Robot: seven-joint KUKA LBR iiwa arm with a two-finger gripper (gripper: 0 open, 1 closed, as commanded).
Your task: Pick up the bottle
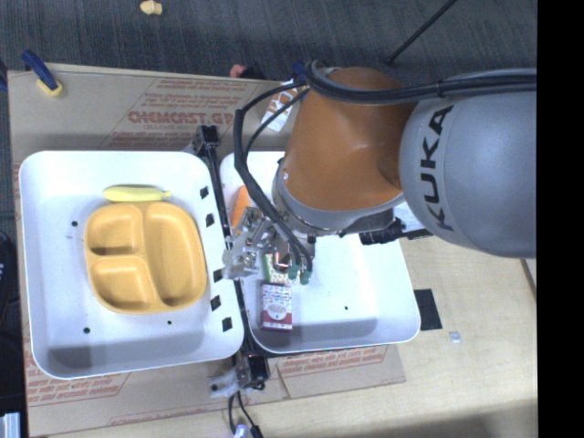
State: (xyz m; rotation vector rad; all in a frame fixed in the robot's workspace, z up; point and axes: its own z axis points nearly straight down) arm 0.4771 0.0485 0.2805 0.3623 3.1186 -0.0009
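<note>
My gripper (258,252) hangs low over the left part of the right bin (365,322), close to the wall between the two bins. An orange, elongated object (239,204), perhaps the bottle, lies against that bin's left wall just behind the gripper, and the arm hides most of it. A small green and red item (277,265) sits right at the gripper's tip, too cluttered to make out. A red and white packet (276,307) lies flat just in front of the gripper.
The left bin (46,245) holds a yellow divided plate (144,255) with a banana (137,192) behind it. The bulky orange and grey arm (365,153) covers the back of the right bin. Cables (239,144) loop beside the wrist.
</note>
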